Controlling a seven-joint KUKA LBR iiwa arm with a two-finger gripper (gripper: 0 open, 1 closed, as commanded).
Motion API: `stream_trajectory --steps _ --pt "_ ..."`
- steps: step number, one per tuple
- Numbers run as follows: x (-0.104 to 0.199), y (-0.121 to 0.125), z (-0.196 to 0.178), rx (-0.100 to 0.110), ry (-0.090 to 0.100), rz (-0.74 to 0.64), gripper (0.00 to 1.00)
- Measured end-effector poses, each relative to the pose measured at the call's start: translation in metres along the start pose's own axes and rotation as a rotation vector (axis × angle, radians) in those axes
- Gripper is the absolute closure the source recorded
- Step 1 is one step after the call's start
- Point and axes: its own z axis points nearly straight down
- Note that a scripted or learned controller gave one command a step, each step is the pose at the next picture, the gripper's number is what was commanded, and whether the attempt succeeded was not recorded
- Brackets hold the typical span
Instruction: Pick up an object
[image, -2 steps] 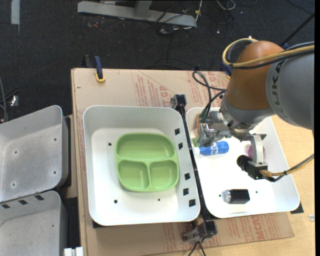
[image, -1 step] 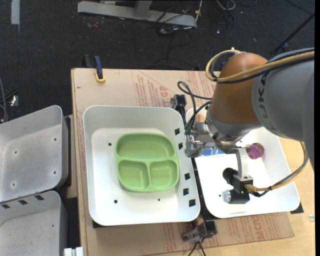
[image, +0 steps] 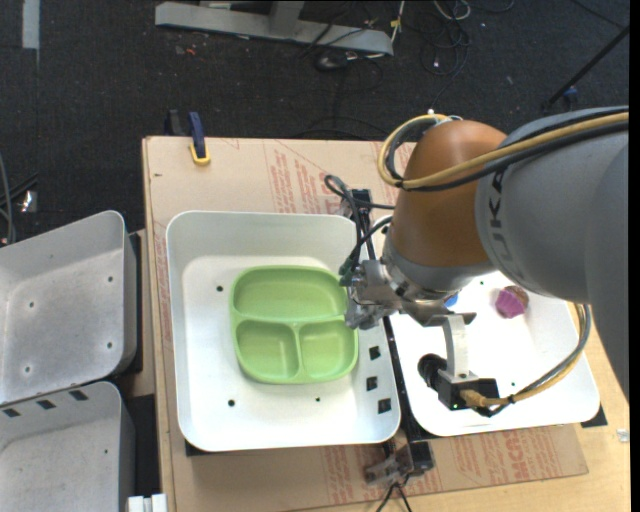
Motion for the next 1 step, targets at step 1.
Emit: stream_trajectory --steps 1 --pt "-0.0024 0.0008 0.0002 -0.001 -0.001 0.006 0.00"
